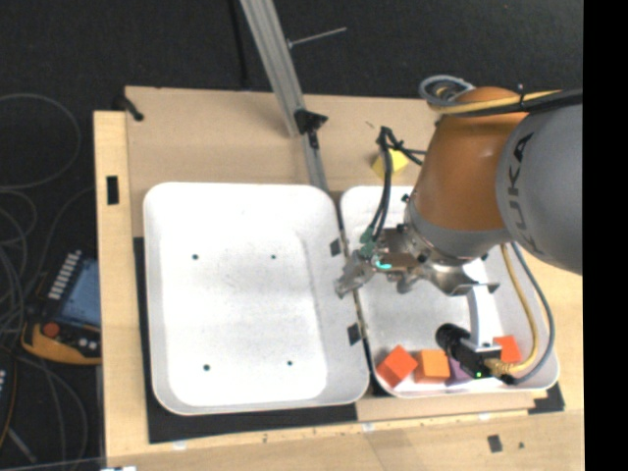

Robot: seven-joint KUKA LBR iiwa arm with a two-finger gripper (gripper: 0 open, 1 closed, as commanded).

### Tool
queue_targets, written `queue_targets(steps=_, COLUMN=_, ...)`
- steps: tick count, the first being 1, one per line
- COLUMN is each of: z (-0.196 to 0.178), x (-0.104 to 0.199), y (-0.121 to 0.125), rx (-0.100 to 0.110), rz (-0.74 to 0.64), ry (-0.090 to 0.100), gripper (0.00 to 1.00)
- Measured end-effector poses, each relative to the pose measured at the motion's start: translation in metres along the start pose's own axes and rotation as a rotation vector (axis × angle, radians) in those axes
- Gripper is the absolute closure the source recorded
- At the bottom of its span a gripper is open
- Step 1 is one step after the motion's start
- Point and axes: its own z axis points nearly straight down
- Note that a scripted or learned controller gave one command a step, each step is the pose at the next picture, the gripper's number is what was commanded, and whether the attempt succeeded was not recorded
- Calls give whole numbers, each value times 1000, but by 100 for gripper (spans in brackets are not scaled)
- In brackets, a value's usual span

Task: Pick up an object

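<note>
**Materials and finishes on view**

Counter: pale tan board, wood-like, matt, smooth. Left bin: white plastic, smooth with a soft sheen, faintly scuffed grey across the floor. Right bin: same white plastic. Arm: grey casing, smooth, semi-gloss; orange band glossy, catching light. Slanted rail: bare metal, silvery, ribbed lengthwise. Orange blocks: matt, smooth-faced, material unclear. Hoses at the wrist: shiny, rubbery-looking. Floor: dark, rough, carpet-like texture.
</note>
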Motion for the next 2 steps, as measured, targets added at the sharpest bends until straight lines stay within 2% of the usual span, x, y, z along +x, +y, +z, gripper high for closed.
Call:
queue_targets(steps=1, z=69, x=-11, y=-8, rx=6, rz=11, ry=0, gripper=0)
queue_targets(steps=2, z=67, x=24, y=12, rx=-2, rz=2, ry=2, gripper=0)
